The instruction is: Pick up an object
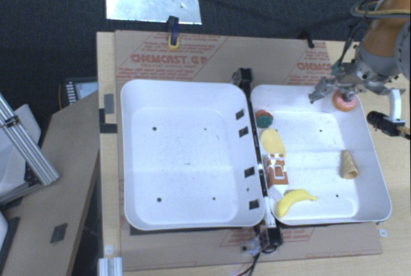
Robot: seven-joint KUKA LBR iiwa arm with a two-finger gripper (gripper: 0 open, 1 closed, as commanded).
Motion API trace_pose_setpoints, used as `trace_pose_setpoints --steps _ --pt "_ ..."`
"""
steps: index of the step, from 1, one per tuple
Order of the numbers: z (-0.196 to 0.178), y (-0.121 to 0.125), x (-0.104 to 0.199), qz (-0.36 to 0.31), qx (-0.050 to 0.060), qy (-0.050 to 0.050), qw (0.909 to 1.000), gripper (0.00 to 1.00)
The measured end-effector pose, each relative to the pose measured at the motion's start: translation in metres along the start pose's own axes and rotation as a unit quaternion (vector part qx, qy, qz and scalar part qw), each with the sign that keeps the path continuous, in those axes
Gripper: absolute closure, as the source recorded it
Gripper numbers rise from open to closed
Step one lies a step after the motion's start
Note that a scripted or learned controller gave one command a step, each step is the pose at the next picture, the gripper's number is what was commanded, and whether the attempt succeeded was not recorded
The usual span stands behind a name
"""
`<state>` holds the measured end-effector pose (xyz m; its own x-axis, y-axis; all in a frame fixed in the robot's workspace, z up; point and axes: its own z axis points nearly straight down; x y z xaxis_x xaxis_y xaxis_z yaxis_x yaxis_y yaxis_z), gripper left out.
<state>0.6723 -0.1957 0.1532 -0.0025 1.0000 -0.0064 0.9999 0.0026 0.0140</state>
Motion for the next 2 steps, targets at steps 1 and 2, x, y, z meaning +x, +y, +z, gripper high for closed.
trace_pose_setpoints --steps 1,2 --pt "0.070 -0.016 0.043 -0.001 0.009 0.002 1.0000 0.00" --pt "-0.015 -0.001 0.007 0.001 0.001 0.001 1.0000 0.00"
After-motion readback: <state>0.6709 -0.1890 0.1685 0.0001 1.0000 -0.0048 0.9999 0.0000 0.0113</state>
